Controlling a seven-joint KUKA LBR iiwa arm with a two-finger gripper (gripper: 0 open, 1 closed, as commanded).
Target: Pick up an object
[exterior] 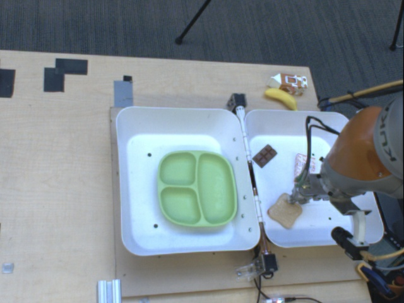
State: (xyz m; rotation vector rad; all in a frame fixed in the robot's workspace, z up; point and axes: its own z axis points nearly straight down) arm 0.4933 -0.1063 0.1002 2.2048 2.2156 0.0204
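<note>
Down in the right bin, near its front left corner, lies a tan, toast-like slice, flat on the white floor and turned a little askew. The gripper sits right at the slice's upper right edge, seemingly touching it, but from here the arm's bulk covers the tips and I cannot tell whether it is clamped on the slice or merely resting against it. Just above the gripper in the same bin is a small pink-and-white packet, partly hidden by the wrist, and further toward the bin's left wall lies a dark brown chocolate-bar piece, well apart from the slice. The arm, grey with its orange band, comes in from the right and hangs over much of that bin. The left bin holds a pale green divided plate with three compartments, sitting near its middle. Beyond the bins, on the wooden bench, a yellow banana lies beside a small white-and-orange carton.
</note>
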